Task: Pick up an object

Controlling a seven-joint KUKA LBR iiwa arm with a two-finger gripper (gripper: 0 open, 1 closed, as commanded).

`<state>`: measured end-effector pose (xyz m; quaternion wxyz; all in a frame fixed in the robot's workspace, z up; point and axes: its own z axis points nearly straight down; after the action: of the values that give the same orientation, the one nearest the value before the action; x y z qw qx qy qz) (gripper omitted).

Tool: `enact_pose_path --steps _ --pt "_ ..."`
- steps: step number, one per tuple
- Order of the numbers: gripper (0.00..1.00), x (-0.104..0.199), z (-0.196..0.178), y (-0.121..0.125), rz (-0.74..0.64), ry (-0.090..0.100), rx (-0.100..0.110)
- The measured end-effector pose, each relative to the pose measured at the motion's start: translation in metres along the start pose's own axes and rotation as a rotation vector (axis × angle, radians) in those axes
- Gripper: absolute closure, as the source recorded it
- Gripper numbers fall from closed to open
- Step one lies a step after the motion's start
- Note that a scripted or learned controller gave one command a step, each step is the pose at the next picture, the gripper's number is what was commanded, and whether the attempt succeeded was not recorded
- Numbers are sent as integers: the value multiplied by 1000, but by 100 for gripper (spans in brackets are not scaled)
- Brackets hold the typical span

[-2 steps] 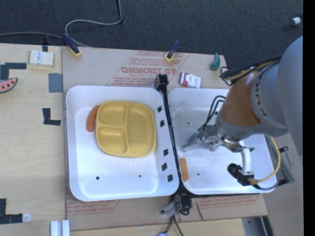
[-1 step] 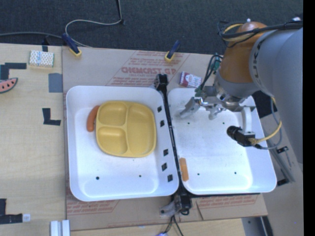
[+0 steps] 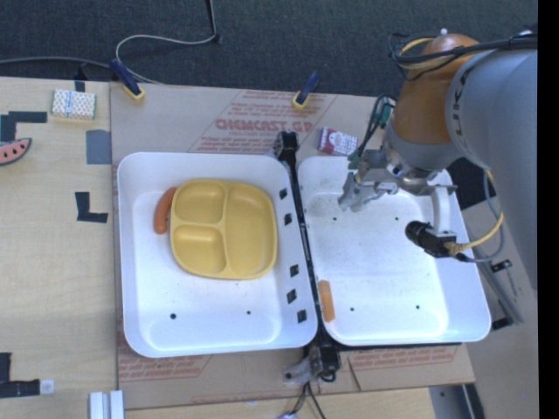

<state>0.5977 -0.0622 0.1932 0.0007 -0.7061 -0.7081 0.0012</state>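
Observation:
My gripper (image 3: 353, 197) hangs over the upper left part of the right bin (image 3: 454, 321), above bare white floor, and nothing shows in it. A small orange stick-shaped piece (image 3: 326, 301) lies against that bin's left wall, well below the gripper. In the left bin (image 3: 144, 321) a yellow divided plate (image 3: 224, 229) lies flat. An orange sausage-shaped piece (image 3: 162, 210) is tucked along the plate's left rim.
A small red and white packet (image 3: 336, 140) lies on the cardboard just behind the right bin. Blue and yellow clamps (image 3: 127, 78) (image 3: 306, 93) hold the cardboard's far edge. A black divider strip (image 3: 295, 234) runs between the bins. The arm's cable and black fitting (image 3: 428, 236) hang over the right bin.

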Motion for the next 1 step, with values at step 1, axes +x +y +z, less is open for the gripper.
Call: enact_pose_path --steps 1 --pt "0 0 0 0 0 -1 0"
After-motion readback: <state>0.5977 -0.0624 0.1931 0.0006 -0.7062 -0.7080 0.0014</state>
